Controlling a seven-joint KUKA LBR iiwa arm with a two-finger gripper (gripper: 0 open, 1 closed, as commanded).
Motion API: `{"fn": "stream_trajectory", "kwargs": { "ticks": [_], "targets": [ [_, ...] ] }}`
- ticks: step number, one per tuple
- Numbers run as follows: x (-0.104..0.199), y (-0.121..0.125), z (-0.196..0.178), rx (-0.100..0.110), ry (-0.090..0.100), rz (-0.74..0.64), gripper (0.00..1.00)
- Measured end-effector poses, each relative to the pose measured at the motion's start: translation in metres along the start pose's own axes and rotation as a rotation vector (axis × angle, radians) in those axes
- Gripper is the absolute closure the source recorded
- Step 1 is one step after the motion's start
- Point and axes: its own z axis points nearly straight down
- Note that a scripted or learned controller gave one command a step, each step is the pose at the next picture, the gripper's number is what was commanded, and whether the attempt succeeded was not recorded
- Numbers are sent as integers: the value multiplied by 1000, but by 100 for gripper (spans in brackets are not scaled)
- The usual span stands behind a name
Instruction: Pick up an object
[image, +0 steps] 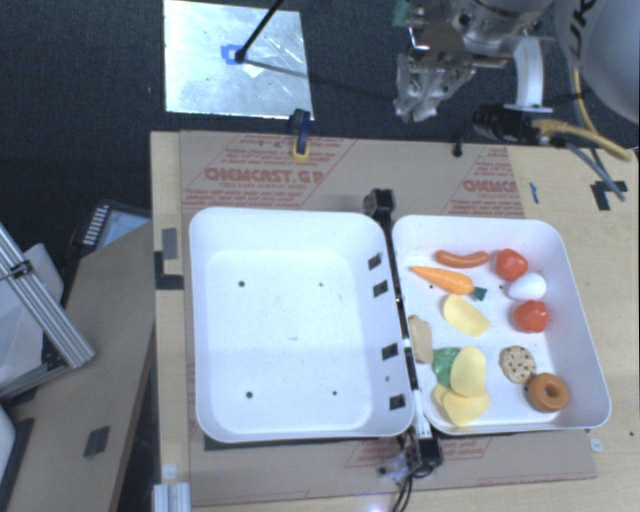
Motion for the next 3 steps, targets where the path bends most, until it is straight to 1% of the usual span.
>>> {"fn": "stream_trajectory", "kwargs": {
  "ticks": [1,2,3],
  "targets": [
    [33,0,-10,0,0,0,100],
    [61,0,-11,0,0,0,100],
    [87,1,-25,-1,0,0,100]
  ]
}}
